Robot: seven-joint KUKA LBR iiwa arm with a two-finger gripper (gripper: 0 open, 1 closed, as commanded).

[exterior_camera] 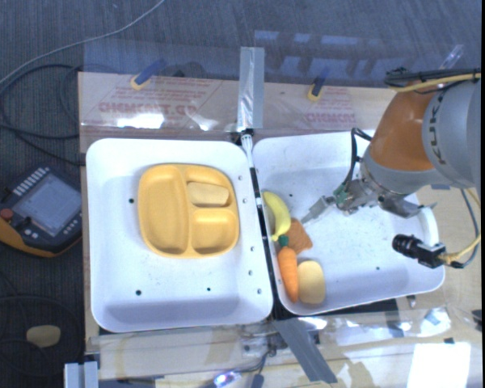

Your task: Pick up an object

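Along the left wall of the right bin (372, 261) lies a cluster of toy foods. It holds a yellow banana (276, 212), an orange wedge (298, 236), a carrot (288, 272) and a pale yellow rounded piece (310, 282). My gripper (316, 210) reaches in low from the right and points left toward the banana. It stops a short gap right of the banana, and nothing is visibly held. The grey arm with its orange band (404, 140) hangs over the bin's right part.
The left bin (113, 297) holds a yellow divided plate (168, 217) with a tan block (208, 193) in its upper right compartment. A black cabled part (416, 249) sits over the right bin's right rim. A teach pendant (36, 208) lies on the floor at left.
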